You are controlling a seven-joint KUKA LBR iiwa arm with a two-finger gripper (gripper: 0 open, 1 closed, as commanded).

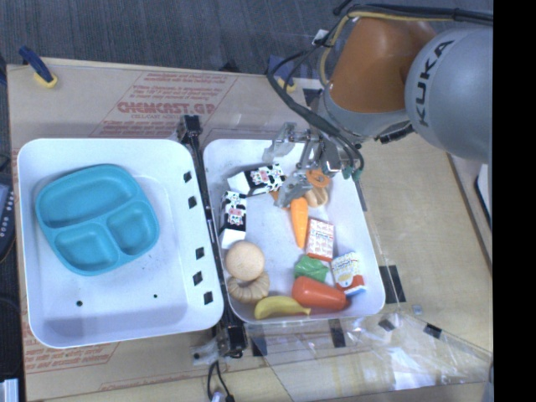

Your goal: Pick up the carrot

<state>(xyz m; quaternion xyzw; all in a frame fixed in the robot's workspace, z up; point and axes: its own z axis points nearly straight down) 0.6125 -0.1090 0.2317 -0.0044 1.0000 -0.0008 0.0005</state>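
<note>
While my grey two-finger gripper (295,189) sits at the orange tapered carrot's (299,221) top, grip state unreadable, I fear it snags the cow-print carton (266,178) instead.

1. The worktop (419,199) is seen as a pale, wood-toned surface, viewed from above at a slant.
2. A brown cardboard sheet (167,99) with red printing is laid flat on it — the print is read partly as "CHEMCAST".
3. Two shallow white bins are set side by side on the sheet: the left bin (50,308) and the right bin (373,262), their inner walls joined by black clips (201,241).
4. A blue-and-yellow clamp (38,67) is fixed at the sheet's far left corner.
5. Clear plastic film (410,342) is spread on the worktop at the near right — crumpled, just beside the right bin.
</note>
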